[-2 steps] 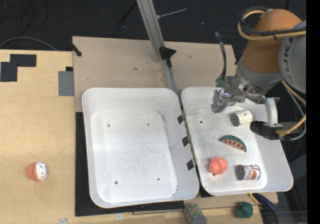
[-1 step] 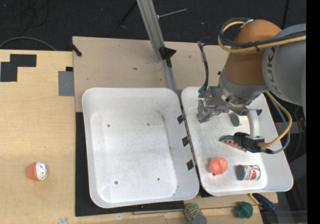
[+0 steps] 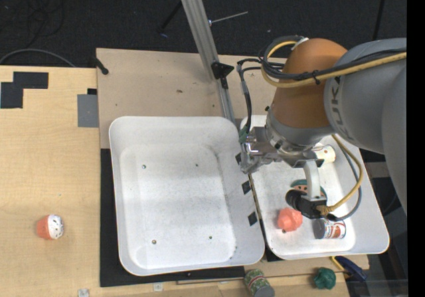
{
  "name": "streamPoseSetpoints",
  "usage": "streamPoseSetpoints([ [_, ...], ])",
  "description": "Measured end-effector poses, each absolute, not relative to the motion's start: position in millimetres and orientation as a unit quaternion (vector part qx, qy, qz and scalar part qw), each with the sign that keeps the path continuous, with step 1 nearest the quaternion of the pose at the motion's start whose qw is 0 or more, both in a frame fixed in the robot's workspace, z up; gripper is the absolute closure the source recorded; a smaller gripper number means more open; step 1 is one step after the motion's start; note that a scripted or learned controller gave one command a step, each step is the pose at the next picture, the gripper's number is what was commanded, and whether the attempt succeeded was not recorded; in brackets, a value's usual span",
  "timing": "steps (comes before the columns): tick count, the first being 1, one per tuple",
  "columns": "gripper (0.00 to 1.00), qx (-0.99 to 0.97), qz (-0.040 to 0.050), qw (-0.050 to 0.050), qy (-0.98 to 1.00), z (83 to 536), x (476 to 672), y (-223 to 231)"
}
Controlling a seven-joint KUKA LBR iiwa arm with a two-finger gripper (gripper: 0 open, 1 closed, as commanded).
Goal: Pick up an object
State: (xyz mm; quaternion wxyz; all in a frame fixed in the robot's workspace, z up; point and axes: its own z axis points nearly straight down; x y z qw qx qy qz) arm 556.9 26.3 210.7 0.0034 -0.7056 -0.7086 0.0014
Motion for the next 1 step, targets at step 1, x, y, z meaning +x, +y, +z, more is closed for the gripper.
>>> streamPoseSetpoints([
  [1,1.00,-0.706,0.0013,0.003,-0.708,223.3,523.2,64.7],
])
